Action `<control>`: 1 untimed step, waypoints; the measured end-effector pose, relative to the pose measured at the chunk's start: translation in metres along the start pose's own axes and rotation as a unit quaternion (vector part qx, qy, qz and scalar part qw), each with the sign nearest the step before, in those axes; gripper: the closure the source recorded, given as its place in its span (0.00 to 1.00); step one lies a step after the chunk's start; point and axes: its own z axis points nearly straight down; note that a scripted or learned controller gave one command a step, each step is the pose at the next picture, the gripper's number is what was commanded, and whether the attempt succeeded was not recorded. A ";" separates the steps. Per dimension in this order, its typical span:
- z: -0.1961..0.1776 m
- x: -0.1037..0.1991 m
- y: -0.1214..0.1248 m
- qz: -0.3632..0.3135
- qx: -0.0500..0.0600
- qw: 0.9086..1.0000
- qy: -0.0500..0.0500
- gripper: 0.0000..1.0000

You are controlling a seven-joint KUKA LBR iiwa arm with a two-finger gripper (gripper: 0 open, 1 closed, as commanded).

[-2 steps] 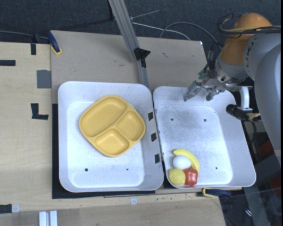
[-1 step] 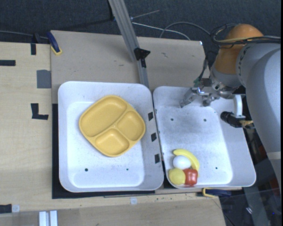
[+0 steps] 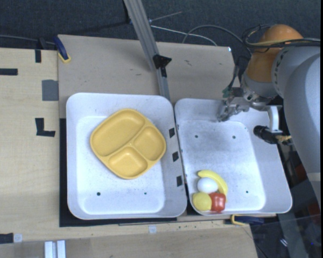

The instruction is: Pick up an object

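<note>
A divided tray (image 3: 128,143) lies in the left bin (image 3: 78,160). Small items (image 3: 210,191) cluster in the right bin's (image 3: 258,171) near-left corner (touching one another), the gripper (image 3: 226,112) above its far edge.

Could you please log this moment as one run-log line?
gripper: over right bin far edge, holding nothing | toys: right bin near corner | tray: left bin

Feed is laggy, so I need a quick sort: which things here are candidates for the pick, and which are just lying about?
For the pick:
- banana
- white ball
- yellow fruit
- red piece
- yellow divided plate
- pincer, at the right bin's far edge

Lying about:
- left bin
- black tape marks
- grey pole
</note>
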 end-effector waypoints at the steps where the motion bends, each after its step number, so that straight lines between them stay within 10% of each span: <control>1: -0.064 0.002 0.000 -0.001 -0.009 1.000 0.002 1.00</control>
